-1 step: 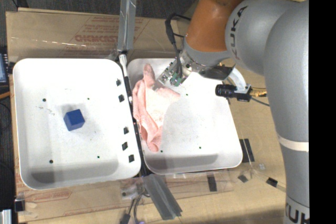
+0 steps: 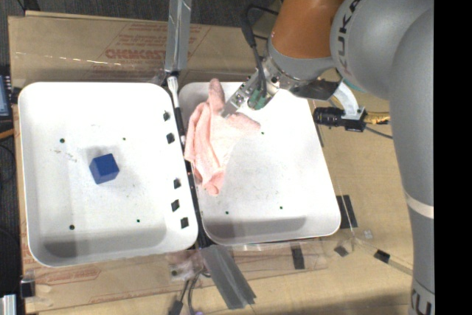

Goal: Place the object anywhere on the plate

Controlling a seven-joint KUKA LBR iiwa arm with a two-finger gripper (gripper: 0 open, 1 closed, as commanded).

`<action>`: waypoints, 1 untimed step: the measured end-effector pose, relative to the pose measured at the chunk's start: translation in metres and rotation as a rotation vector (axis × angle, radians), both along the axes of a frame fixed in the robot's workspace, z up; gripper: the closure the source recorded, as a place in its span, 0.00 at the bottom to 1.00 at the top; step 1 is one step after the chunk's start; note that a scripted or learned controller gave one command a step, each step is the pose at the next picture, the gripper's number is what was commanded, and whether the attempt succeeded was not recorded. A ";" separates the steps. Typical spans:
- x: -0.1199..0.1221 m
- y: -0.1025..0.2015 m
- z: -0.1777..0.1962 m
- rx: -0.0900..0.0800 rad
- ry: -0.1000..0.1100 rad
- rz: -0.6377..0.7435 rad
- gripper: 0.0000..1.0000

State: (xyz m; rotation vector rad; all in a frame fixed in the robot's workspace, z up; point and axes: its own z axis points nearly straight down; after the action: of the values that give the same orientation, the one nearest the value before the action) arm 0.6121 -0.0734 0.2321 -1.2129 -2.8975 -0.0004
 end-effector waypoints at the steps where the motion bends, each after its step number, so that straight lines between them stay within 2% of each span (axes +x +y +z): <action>1: -0.017 0.053 -0.008 0.000 0.003 0.405 1.00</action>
State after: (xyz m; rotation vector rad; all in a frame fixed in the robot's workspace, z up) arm 0.5946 -0.0202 0.2240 -0.6043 -3.0798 0.0020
